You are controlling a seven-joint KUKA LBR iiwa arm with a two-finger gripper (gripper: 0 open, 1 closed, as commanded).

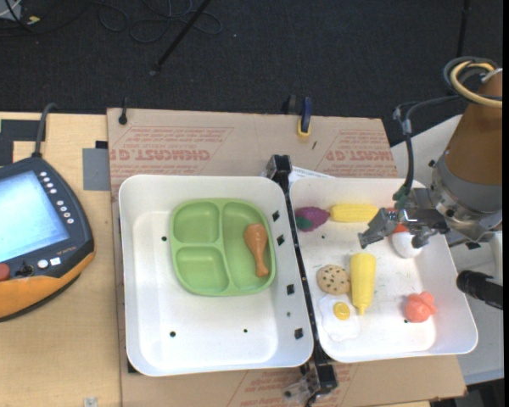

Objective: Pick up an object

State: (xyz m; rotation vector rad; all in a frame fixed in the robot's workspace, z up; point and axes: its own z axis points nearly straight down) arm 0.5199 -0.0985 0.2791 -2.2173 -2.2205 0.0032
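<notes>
Task item: white rounded object (400,244), smooth, partly covered by the claw; the part that shows is pale with a reddish touch at its upper edge, and its kind cannot be told
Landmark: black divider (290,253) where the two bins meet, running from the far edge of the desk toward the near edge
Left bin (144,329): left of the divider; holds a green sectioned plate (205,270) with three compartments
Plate contents: an orange-brown drumstick (258,248) in the compartment nearest the divider, lying lengthwise, thick end toward the far side
Right bin (454,329): right of the divider; holds several toy foods
Nearest the divider: purple vegetable (312,218) at the far end, cookie (332,279) midway, fried egg (338,315) at the near end
Farther right of the divider: one corn cob (353,214) lying crosswise just beside the purple vegetable, a second corn cob (363,281) lying lengthwise, touching the cookie
Farthest right of the divider: pink-red item (419,307) toward the near right corner, apart from the rest
Claw (394,230): well right of the divider, over the far half of the right bin; whether it is apart or together cannot be told
Task item to claw: directly under the claw, at its tip; contact cannot be confirmed
Desk (195,142): brown cardboard sheet under both bins
Far left of the divider: control pendant (30,227) with a lit screen
</notes>
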